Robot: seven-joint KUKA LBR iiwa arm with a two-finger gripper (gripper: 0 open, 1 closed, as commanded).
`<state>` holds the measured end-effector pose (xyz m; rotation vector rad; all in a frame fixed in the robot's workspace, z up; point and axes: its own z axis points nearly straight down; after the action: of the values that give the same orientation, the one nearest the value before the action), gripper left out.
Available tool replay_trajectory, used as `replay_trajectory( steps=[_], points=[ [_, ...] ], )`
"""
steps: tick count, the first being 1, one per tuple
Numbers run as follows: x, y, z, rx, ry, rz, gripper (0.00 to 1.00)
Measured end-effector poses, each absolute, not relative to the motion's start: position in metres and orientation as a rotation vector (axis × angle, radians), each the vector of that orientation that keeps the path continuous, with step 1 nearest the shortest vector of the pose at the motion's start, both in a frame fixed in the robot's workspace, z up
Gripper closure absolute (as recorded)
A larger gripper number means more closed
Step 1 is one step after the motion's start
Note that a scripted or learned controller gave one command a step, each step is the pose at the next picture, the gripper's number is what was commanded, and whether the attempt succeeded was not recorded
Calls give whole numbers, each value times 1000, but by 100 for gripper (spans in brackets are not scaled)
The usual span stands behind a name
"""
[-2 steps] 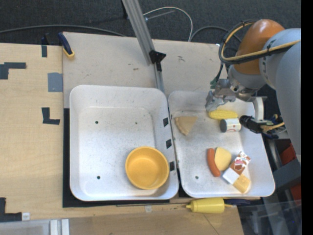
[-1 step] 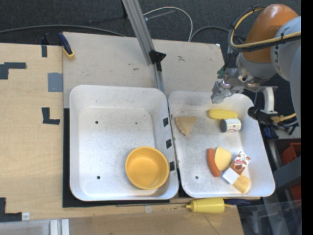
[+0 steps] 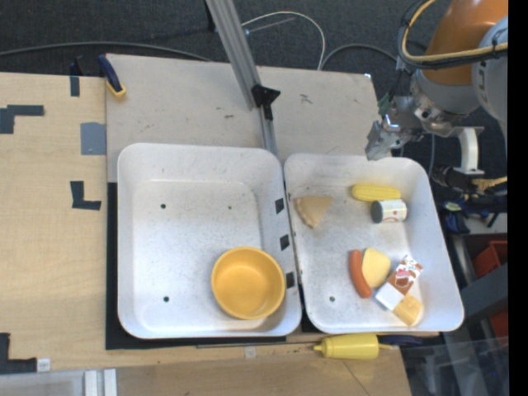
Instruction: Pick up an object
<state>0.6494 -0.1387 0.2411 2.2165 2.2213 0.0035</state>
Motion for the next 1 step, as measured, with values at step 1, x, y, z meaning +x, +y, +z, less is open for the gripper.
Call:
replay_trajectory(
  steps=[1],
  points=[
    [651,-138,295,2216,2221,4,100]
  ],
)
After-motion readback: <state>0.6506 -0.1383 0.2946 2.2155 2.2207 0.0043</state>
